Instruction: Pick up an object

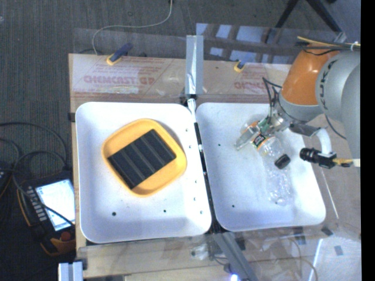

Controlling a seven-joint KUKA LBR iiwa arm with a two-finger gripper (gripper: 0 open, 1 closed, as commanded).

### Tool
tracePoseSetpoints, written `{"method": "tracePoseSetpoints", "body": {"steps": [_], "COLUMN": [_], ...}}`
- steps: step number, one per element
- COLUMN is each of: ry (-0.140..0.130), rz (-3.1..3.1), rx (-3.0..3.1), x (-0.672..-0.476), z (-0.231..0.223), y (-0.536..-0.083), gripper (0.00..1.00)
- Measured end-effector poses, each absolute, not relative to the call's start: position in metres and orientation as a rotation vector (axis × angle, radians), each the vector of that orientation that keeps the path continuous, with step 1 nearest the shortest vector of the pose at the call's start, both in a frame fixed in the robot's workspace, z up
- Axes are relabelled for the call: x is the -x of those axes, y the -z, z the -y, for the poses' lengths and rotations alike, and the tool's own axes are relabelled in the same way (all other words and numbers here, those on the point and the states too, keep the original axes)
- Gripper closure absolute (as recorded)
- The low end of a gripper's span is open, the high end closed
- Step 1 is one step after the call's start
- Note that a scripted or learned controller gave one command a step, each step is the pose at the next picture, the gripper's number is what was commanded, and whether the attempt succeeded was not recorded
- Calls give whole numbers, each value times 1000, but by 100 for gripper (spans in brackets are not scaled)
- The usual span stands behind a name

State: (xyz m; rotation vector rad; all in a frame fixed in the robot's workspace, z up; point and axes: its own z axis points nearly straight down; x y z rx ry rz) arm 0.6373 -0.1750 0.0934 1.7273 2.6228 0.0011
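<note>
Bottle (276,170), clear plastic with a dark cap, lies in the right bin (234,204), nearest the front, with the gripper (253,134) just behind it, low over the bin floor. Whether it is parted or closed I cannot tell, and nothing shows in its grasp. Judged so, this is the approach step; next it must settle over the bottle and clamp.

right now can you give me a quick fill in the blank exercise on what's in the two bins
1. The yellow dish with the black ribbed insert lies in the ____ bin.
2. The clear plastic bottle lies in the ____ bin.
3. The bottle's cap is ____ in colour.
4. The gripper hangs over the ____ bin.

Missing words: left; right; black; right
</note>
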Motion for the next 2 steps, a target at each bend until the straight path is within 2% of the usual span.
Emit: {"method": "tracePoseSetpoints", "body": {"steps": [1, 2], "ry": [-6, -1], "rz": [-2624, -2728], "rx": [-1728, -1555], "x": [-637, -669], "z": [174, 131], "y": [-102, -196], "gripper": [100, 100]}}
